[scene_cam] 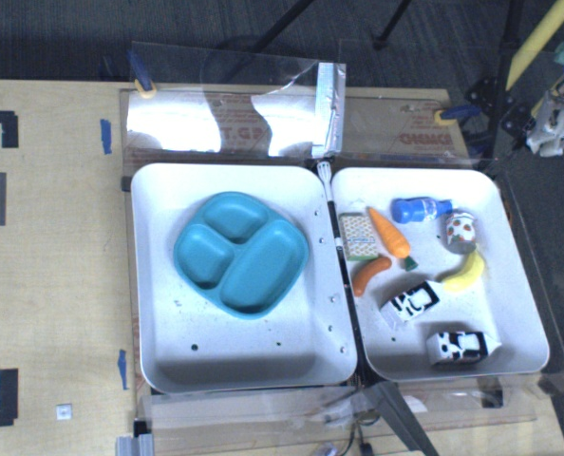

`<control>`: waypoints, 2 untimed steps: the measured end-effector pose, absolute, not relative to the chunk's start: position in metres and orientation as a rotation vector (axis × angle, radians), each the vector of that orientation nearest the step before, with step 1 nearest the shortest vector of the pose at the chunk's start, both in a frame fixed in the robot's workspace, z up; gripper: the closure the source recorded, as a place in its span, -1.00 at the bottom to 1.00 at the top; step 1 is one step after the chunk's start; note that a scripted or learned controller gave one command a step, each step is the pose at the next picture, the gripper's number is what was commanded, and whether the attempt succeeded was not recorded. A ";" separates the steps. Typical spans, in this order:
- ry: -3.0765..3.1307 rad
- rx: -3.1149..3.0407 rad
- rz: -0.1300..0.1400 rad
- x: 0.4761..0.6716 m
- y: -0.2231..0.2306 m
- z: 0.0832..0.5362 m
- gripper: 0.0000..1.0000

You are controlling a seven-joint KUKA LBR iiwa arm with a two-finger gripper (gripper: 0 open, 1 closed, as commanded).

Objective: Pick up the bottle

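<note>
Machinery at the upper right edge of the frame, pale and tangled with dark cables, looks like the gripper. The frame edge cuts it off, and whether it is open or closed cannot be told. It sits outside both bins, above and right of the right bin, and nothing is visibly held in it.

The bottle, blue with a lighter end, lies on its side in the upper part of the right bin, well apart from the gripper, down and to its left. Just beside it, lower right, is a small round white ball with marks too blurred to read. A carrot lies slantwise lower left of the bottle, beside a patterned card at the bin's left wall. Below come a small orange piece, a banana, and two black-and-white items of unclear kind.

The left bin holds a blue divided plate. Glare whitens a clear sheet behind it.
</note>
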State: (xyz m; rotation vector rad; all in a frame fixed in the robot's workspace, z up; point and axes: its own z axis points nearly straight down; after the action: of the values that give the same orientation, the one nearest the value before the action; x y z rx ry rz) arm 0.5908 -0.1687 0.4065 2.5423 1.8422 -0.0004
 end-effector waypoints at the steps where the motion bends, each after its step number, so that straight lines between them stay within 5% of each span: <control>1: 1.372 2.822 0.001 0.587 -0.209 0.435 1.00; 2: 0.832 3.027 0.001 0.583 -0.202 0.435 1.00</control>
State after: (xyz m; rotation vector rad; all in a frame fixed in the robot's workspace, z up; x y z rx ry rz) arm 0.5827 -0.2025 0.4348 3.0267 0.8321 0.0006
